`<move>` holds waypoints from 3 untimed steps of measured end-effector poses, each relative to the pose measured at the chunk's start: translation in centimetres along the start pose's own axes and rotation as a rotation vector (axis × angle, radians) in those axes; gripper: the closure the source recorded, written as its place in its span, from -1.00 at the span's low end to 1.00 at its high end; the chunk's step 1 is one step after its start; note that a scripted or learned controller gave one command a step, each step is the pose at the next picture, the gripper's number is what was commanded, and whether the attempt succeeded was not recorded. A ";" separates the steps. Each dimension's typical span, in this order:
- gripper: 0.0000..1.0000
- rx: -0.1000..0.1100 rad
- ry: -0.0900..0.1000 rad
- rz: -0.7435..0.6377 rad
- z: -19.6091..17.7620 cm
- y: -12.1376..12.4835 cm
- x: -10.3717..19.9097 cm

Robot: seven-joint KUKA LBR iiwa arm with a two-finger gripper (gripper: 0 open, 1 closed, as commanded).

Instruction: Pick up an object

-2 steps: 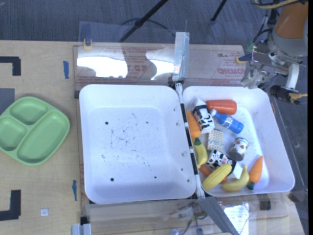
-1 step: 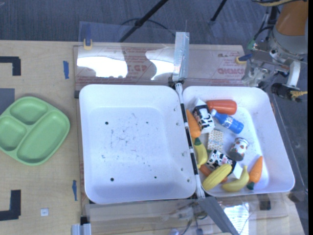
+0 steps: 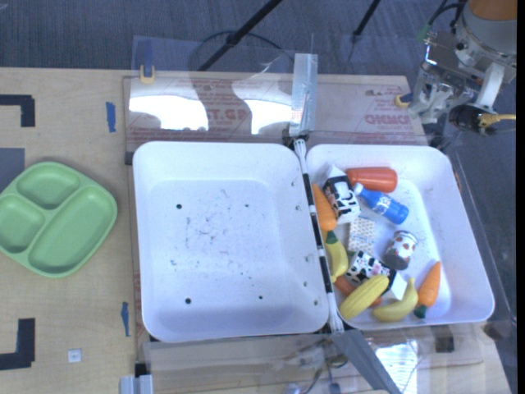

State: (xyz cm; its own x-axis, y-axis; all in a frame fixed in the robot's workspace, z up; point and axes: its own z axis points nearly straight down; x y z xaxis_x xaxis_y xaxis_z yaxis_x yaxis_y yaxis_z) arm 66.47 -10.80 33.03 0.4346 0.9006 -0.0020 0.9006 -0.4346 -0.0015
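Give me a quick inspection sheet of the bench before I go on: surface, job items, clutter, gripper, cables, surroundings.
Surface: wooden bench with left bin and right bin side by side.
Job's things: right bin holds bananas, carrot, blue bottle, red-orange sausage-shaped toy.
Clutter: green divided plate left of the bins.
Gripper: gripper raised beyond the right bin's far corner, nothing seen held.
Cables: dark cables near the wrist.
Surroundings: grey floor, tripod legs.

One fixed overhead camera looks down aslant on both bins.
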 end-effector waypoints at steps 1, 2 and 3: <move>1.00 0.001 -0.001 0.443 -6.4 3.0 -5.6; 1.00 0.000 -0.001 0.752 -10.0 1.9 -5.4; -1.00 0.001 -0.001 0.752 -10.0 1.8 -5.4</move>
State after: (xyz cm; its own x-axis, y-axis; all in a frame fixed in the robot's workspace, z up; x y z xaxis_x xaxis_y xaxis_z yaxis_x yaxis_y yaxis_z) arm 65.81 -16.44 43.02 0.9325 0.3612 -0.0035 0.3612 -0.9325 -0.0005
